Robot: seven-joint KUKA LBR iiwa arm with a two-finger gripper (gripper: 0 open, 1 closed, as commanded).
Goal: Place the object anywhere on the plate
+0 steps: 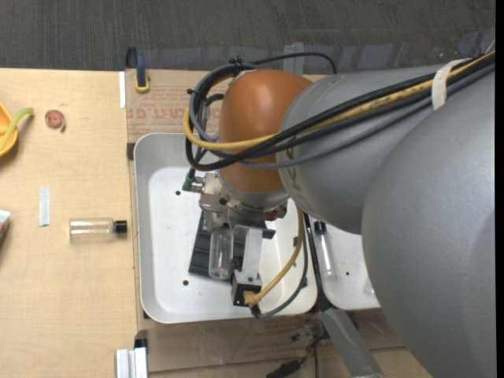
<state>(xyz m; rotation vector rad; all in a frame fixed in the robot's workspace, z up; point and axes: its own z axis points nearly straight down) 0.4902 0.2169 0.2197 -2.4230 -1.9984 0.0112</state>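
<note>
**Wooden bench with two bins and scattered small items**

The bench had a pale wood top. A shallow white bin sat on it near the middle, and the second white bin lay just beside it on the right, mostly hidden. On the bare wood left of the bins lay a clear small bottle with a black cap on its side, a small white strip beside it, a small reddish round disc farther up, and a yellow-orange object at the left edge.
</note>
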